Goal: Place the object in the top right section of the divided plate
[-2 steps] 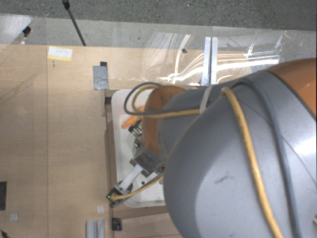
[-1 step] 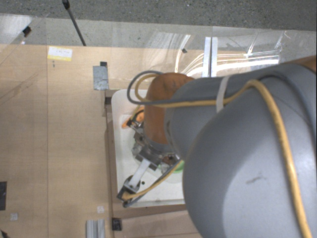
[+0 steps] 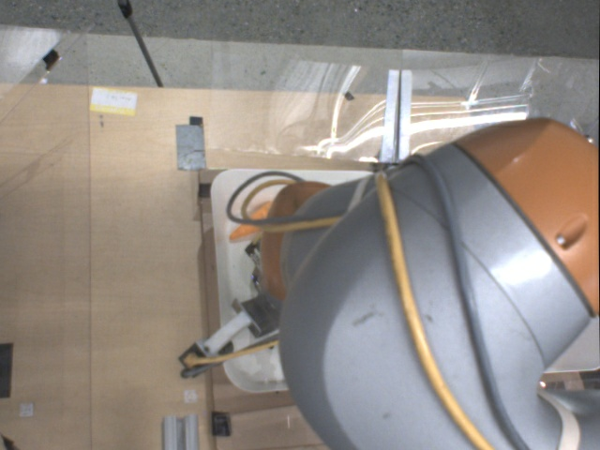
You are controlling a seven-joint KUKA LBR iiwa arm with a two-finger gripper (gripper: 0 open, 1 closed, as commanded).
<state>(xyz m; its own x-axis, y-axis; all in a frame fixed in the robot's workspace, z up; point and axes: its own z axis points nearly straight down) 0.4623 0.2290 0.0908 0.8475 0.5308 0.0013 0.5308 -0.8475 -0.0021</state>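
The grey arm with its orange band (image 3: 281, 242) reaches down over a white bin (image 3: 221, 216) and covers most of it. Dark parts of my gripper (image 3: 253, 265) peek out at the left side of the wrist, low inside the bin. A small orange sliver (image 3: 242, 233) lies on the bin floor just left of the wrist; the arm hides the rest of it, so I cannot tell what it is. A yellow cable (image 3: 309, 221) runs along the arm.
The large grey elbow (image 3: 441, 307) blocks the right half of the view. Bare wooden bench (image 3: 103, 270) lies left of the bin. A grey metal bracket (image 3: 190, 145) sits above the bin's far left corner. A black and yellow cable end (image 3: 199, 354) hangs over the bin's near left edge.
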